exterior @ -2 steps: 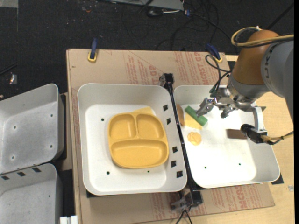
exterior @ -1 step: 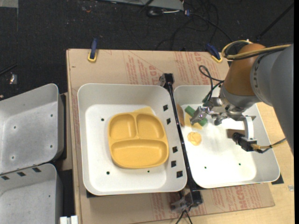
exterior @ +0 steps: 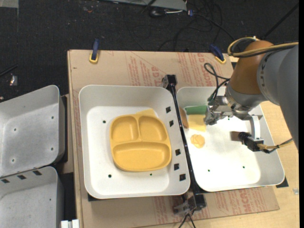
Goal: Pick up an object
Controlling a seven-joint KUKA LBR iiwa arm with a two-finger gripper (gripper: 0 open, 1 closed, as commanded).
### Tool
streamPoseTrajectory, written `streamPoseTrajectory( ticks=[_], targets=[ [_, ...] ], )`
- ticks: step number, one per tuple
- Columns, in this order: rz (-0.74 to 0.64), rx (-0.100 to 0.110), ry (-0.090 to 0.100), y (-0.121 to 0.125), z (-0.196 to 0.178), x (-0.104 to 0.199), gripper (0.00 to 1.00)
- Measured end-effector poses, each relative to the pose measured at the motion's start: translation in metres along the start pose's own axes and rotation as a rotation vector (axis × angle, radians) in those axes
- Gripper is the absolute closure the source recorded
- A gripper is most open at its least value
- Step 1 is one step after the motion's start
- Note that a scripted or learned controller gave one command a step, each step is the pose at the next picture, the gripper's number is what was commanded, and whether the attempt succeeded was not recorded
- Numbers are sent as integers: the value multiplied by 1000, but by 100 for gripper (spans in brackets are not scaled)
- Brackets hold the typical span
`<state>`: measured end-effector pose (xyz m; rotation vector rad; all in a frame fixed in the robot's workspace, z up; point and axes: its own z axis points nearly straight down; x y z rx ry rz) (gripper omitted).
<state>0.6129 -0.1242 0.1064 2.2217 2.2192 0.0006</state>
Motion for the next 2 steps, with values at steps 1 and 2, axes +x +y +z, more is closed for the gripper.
streamPoseTrajectory(
  ticks=[1, 2],
  targets=[
    [0, -4, 0, -8, -54, 3, 100],
    [0, -4, 0, -16, -107, 2, 100]
  ],
)
